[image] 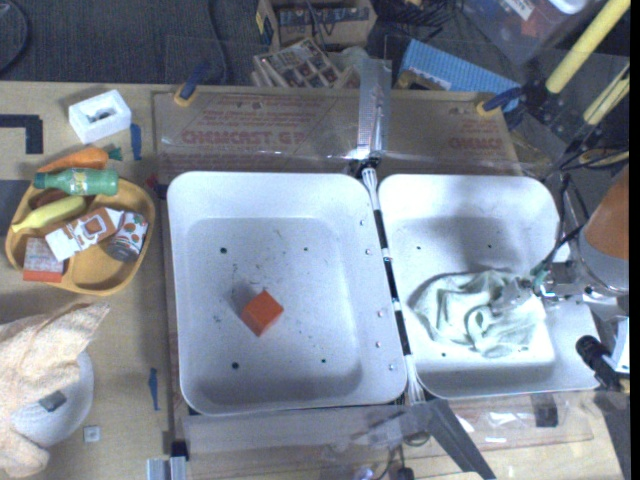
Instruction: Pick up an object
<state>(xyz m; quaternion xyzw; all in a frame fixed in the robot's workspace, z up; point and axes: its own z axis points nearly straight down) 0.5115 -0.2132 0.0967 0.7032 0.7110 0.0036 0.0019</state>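
An orange cube (262, 312) lies on the floor of the left white bin (200, 218), a little left of its middle. A crumpled white and pale green cloth (470, 313) lies in the right white bin (450, 203), toward its front right. My gripper (528, 289) reaches in from the right and sits low at the cloth's right edge, touching or pressing into its folds. The grey arm with its orange band (610, 223) rises at the right border. The cloth folds hide the gripper's tip.
A yellow bowl (100, 273) of toy food and packets sits left of the bins, with a small white box (99, 115) behind it. A beige cloth (45, 358) lies at the front left. Clear plastic panels (260, 133) stand behind the bins.
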